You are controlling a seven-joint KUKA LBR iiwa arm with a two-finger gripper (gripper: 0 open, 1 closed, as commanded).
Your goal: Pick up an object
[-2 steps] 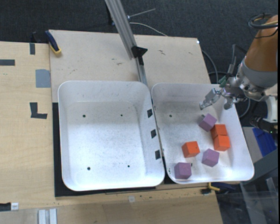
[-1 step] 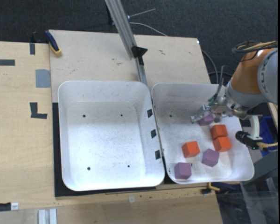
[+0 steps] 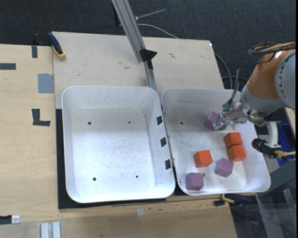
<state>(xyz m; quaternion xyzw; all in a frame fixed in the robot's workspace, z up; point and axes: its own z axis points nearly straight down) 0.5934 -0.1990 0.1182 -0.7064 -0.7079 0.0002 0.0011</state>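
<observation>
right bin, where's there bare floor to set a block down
The right bin has bare floor along its far edge and down its left side, beside the wall it shares with the left bin. Its near right is crowded: two orange blocks, another orange block and two purple blocks. The gripper is by a third purple block.

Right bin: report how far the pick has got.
Done: the arm has reached into the right bin, and the gripper sits low beside a purple block near the back. In hand: nothing that can be confirmed; the view cannot settle whether that block is gripped. Left: grasp and lift. Three orange blocks and two other purple blocks lie untouched toward the front.
</observation>
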